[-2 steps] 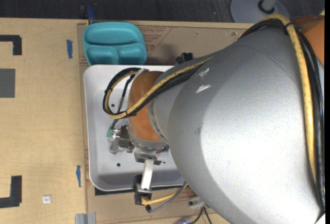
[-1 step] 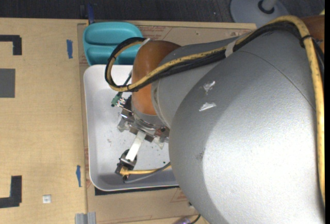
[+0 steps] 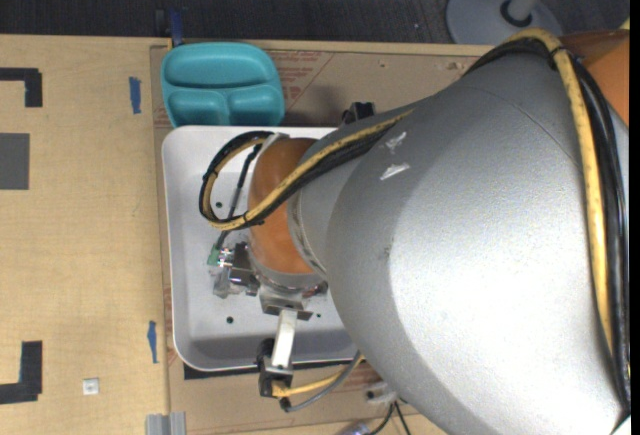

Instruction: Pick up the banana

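Reaching over the right side of the white bin (image 3: 186,223), the grey KUKA arm (image 3: 470,243) is seen to cover the whole of that side. The orange band (image 3: 272,185) above the wrist is located over the middle of the bin. The gripper (image 3: 232,273) is noted just left of the wrist flange, low over the bin floor and near the bin's left wall. Its state, open or closed, cannot be told from this view, as only part of its metal body is exposed. Nothing can be confirmed as held.

The banana's position cannot be told; the part of the bin floor left of the arm is recorded as bare white.

A yellow cable (image 3: 236,219) and a black cable (image 3: 226,149) are looped over the upper left part of the bin and are run back along the arm. A white bracket (image 3: 284,338) is observed below the wrist, at the bin's near rim.

A teal compartment tray (image 3: 222,83) is placed just beyond the bin's far rim, at its left corner. The bin is borne by a cardboard-coloured bench (image 3: 80,233); blue tape marks (image 3: 135,95) are noted left of the bin.
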Controlling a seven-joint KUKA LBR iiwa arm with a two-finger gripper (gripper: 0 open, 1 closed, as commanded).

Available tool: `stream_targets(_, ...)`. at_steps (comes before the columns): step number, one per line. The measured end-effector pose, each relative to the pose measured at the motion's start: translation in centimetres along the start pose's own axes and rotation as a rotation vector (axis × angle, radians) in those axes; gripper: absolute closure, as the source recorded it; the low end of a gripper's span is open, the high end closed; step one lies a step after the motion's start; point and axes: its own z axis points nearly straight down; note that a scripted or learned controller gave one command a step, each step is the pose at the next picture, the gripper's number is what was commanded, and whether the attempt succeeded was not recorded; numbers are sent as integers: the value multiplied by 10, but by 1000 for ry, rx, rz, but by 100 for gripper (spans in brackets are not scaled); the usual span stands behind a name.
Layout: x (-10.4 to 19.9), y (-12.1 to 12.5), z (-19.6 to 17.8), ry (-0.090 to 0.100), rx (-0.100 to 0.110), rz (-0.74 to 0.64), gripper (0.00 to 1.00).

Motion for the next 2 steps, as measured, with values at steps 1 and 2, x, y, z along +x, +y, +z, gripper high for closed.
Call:
stream_targets(1,0,-1,-53,-3,2,309,0)
stream_targets(2,-1,-1,-43,-5,5,446,0)
